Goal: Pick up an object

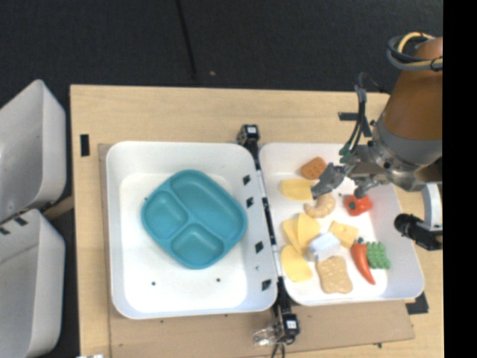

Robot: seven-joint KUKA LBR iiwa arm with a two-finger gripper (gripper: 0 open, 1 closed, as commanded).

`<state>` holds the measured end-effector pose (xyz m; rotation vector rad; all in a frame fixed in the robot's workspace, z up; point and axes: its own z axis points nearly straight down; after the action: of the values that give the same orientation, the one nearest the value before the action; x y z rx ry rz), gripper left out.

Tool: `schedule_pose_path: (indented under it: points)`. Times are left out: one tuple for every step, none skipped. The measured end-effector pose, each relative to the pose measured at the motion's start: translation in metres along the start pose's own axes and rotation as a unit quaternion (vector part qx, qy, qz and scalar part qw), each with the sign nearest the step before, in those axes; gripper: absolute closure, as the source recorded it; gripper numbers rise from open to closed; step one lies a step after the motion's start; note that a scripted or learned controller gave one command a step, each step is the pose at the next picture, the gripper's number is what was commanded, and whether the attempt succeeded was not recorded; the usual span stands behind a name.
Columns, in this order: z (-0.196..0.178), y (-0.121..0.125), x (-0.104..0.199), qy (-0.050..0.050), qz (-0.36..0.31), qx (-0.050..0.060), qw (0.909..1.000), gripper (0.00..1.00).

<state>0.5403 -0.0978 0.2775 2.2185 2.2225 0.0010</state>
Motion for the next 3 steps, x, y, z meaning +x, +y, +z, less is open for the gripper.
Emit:
schedule_pose_path:
  points:
    - [-0.011,0.001,-0.001,0.0,0.0,-0.001,1.0,1.0]
    - [0.072,-0.054,-0.014,0.001,0.002,0.005,1.0,1.0]
    - [0.077,-0.012,0.085,0.002,-0.005,0.0,1.0,1.0]
